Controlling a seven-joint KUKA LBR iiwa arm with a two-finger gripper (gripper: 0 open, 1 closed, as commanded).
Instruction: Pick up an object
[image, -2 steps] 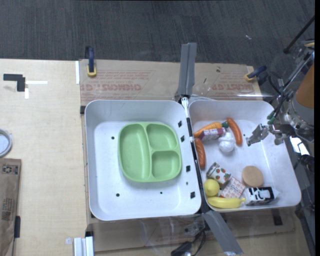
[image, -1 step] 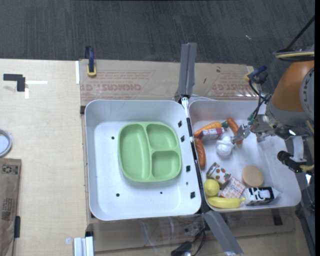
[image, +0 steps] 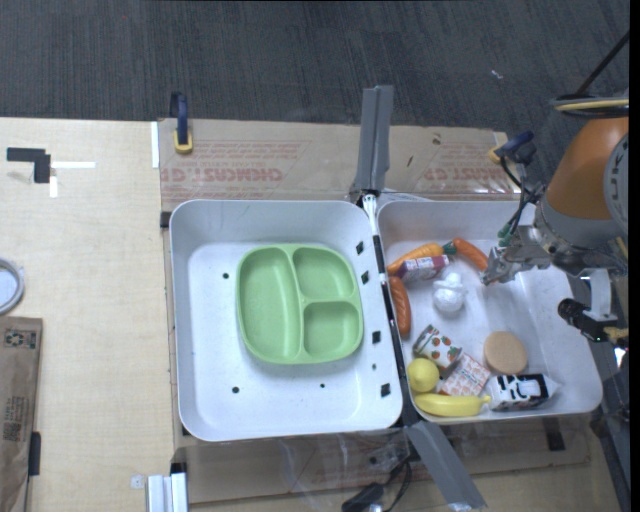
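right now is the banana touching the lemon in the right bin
Touching. The camera view shows the lemon sitting right against the left end of the banana at the near edge of the right bin, with no white floor visible between them.

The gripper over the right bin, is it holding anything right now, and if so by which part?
Nothing is held. The gripper hangs in the right bin beside the carrot, with no object between its jaws.

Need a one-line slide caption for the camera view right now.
End effector poised over the right bin of toy food beside a carrot; green divided plate sits in the left bin.
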